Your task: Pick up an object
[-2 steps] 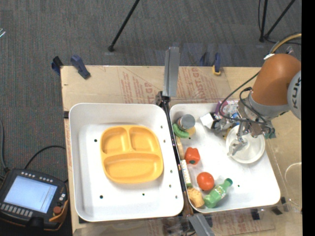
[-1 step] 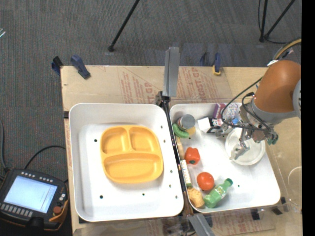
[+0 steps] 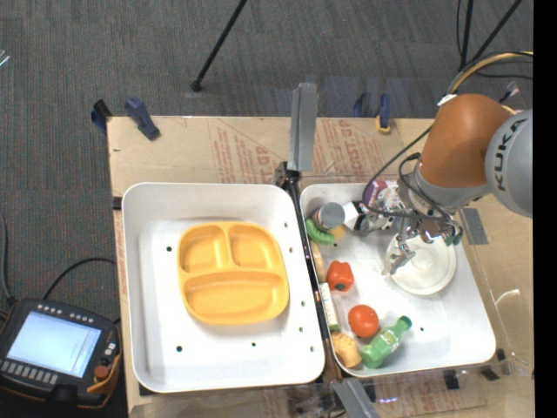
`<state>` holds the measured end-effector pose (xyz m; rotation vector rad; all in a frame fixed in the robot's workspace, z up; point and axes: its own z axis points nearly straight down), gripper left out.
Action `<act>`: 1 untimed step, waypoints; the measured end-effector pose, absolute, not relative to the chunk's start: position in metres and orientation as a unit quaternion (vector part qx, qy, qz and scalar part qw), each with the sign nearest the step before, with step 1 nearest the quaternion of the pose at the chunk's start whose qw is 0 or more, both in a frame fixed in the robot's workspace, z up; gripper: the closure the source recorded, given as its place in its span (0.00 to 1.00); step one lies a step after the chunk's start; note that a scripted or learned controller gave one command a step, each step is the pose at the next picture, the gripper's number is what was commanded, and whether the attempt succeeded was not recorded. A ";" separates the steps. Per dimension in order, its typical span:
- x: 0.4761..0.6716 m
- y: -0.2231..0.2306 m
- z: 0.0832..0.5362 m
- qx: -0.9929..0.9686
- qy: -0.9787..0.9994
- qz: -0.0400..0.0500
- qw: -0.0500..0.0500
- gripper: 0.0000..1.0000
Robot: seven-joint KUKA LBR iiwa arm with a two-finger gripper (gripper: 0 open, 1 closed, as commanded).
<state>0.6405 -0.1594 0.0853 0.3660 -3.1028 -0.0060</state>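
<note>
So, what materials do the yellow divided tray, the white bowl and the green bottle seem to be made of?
The yellow divided tray looks like moulded plastic, smooth and slightly glossy, one even colour with rounded compartment edges. The white bowl seems plastic or glazed ceramic; its surface shines softly, and the picture cannot settle which. The green bottle is probably toy plastic: saturated uniform colour, small highlights.

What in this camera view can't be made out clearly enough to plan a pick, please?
- Gripper: small and blurred over the white bowl; its state is unreadable.
- Items by the right bin's top-left corner: crowded, partly under the arm; not identifiable.
- Long object along the divider: label too small to read.
</note>
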 end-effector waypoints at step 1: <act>0.642 -0.204 0.084 0.185 -0.983 -0.009 0.007 0.00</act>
